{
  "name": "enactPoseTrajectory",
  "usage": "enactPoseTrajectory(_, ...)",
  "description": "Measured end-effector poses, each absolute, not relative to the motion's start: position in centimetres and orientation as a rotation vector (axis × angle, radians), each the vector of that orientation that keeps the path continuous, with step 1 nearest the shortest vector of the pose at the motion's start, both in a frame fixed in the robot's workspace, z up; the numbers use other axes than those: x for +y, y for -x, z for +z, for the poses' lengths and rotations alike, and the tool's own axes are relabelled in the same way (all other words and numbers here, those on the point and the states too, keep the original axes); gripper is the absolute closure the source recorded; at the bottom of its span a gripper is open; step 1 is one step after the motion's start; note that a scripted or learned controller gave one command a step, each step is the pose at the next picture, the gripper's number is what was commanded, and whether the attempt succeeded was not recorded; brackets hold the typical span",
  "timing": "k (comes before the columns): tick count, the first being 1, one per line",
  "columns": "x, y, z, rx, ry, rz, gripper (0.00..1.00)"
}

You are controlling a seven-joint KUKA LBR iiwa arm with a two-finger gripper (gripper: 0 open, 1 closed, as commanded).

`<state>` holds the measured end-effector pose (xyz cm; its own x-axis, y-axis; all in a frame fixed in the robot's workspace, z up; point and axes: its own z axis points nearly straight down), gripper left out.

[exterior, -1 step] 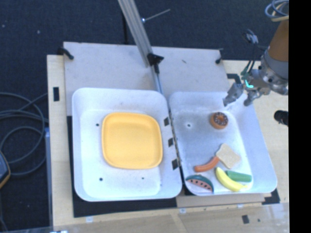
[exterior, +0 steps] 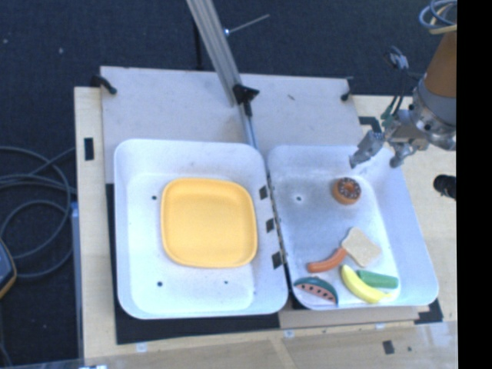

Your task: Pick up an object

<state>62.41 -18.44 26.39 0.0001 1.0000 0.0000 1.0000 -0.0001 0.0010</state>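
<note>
I see my gripper (exterior: 381, 151) hovering with fingers spread, nothing between them, over the right bin (exterior: 411, 229). The round donut (exterior: 347, 191) lies just beside it at seven o'clock, showing no long axis.

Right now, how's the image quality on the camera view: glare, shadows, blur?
Camera view: bright even light with a bluish cast; the white right bin and left bin look near washed out, the yellow plate keeps its colour. Shadows are soft and faint. The picture is soft overall: the small toy foods blur at the edges, and the gripper is too blurred to read.
</note>
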Motion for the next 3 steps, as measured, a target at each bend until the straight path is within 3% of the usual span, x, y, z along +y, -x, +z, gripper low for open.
enactPoseTrajectory(3, -18.7, -61.5, 10.7, 2.222, -2.224, -0.004, 0.00)
